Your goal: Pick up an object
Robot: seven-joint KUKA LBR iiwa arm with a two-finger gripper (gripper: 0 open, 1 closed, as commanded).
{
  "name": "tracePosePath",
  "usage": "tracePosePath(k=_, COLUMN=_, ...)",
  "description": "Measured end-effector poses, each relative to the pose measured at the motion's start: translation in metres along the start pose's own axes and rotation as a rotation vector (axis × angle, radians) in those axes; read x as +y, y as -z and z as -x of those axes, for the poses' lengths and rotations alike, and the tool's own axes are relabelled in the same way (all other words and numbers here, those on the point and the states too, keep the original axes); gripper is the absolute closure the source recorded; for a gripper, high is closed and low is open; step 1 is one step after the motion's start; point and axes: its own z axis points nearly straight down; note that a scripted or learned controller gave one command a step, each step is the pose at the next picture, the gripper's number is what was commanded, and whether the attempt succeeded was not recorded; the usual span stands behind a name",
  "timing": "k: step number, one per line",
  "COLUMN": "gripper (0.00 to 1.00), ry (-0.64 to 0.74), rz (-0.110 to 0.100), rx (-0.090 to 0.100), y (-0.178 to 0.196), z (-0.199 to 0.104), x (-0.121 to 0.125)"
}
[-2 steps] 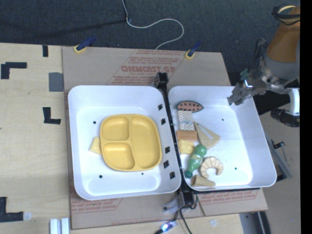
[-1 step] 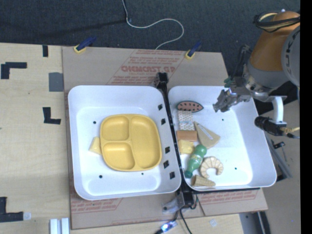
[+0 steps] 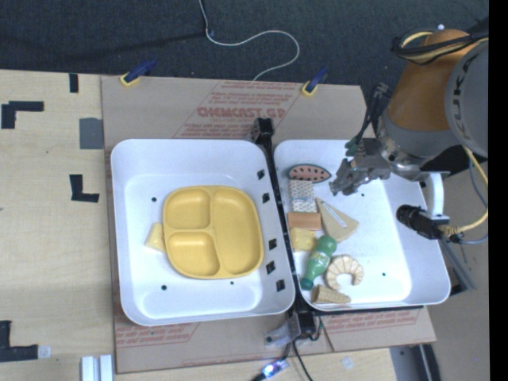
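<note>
- While I am watching from the overhead camera, the arm [image 3: 444,78] is reaching in from the right and hanging over the right bin [image 3: 413,276].
- The gripper [image 3: 349,179] is sitting above the upper middle of that bin, just right of the watermelon slice [image 3: 308,172]; I cannot tell from this angle whether the fingers are spread or pressed together, and I am seeing nothing between them.
- All the pickable objects are crowding the right bin's left wall: the watermelon slice at the top, a grey patterned block [image 3: 302,194] under it, a tan block [image 3: 304,220] and a yellow block [image 3: 302,239] below, and a pale wedge [image 3: 338,222] leaning out to their right.
- A green bottle [image 3: 317,259] is lying at a slant against a curled croissant [image 3: 347,270], with another tan wedge [image 3: 330,295] sitting near the bottom rim.
- The right half of the right bin's floor is lying bare white, giving open room for the approach.
- The left bin [image 3: 131,213] is carrying a yellow divided plate [image 3: 213,230] in the middle, with a yellow piece [image 3: 154,236] poking out from under its left edge; a white margin is running around the plate on all sides.
- Both bins are resting on a cardboard sheet [image 3: 238,109], touching along a clipped centre seam.
</note>
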Motion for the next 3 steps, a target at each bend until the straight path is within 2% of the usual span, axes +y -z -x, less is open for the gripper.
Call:
tracePosePath(k=1, gripper=1.0, ry=0.002, rz=0.0, rx=0.001, y=0.008, z=-0.054, x=-0.021)
tracePosePath(k=2, gripper=1.0, ry=0.001, rz=-0.003, rx=0.0, y=-0.006, z=-0.106, x=-0.049)
tracePosePath(k=3, gripper=1.0, ry=0.003, rz=-0.001, rx=0.0, y=0.005, z=-0.161, x=-0.075)
